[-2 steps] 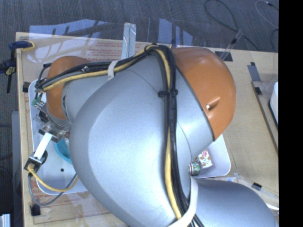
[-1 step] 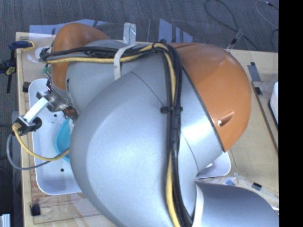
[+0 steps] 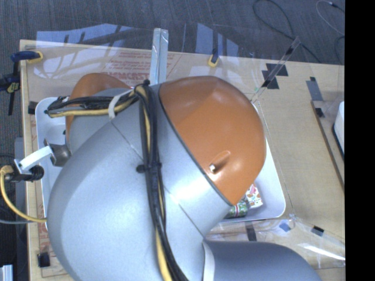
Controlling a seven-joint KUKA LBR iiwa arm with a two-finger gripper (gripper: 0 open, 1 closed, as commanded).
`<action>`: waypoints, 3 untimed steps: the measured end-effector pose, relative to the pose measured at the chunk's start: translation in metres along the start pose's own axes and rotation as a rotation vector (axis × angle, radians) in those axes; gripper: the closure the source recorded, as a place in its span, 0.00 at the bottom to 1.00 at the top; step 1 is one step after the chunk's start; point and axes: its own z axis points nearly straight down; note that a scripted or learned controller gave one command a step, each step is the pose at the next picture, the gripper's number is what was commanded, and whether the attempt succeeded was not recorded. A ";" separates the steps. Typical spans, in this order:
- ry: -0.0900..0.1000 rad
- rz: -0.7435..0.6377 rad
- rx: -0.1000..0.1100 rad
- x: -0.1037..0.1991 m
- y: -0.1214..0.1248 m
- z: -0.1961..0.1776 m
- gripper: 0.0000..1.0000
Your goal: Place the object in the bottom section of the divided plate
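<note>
At the far left a blue clamp (image 3: 26, 56) grips the corner of the pale wooden bench (image 3: 299, 127). Just below it, the rim of a white bin (image 3: 38, 113) curves out from under the machinery. A yellow hose (image 3: 8, 199) loops down the left edge, beside a white tab (image 3: 32, 158). Dark carpet (image 3: 88, 4) lies beyond the bench, with thin cables (image 3: 275, 7) trailing across it towards the right.

The arm (image 3: 96, 192) is so close under the camera that its grey casing covers most of both bins. It rises from the bottom edge and leans up and to the left. A bundle of black and yellow cables (image 3: 150, 157) runs up its middle, then bends left across the top, where a white tie (image 3: 121, 103) binds it. Behind that bend sits a rounded orange shape (image 3: 91, 85). I can't make out whether it belongs to the arm or lies in the bin.

Right of the cables the orange band (image 3: 220, 127) bulges like a dome over the right-hand side.

Under its lower edge a small packet (image 3: 248, 202) pokes out, printed in red, green and white. It lies on the floor of the bin near the corner (image 3: 280, 205), partly covered by the arm. I can't tell whether this is the object meant.

Further right the bench has black tape marks (image 3: 273, 75).
</note>
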 end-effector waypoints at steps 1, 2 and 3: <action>-0.002 -0.009 0.004 0.000 -0.004 -0.009 1.00; -0.006 -0.007 0.002 -0.001 -0.003 -0.007 0.00; -0.009 -0.012 0.003 -0.001 -0.003 -0.016 1.00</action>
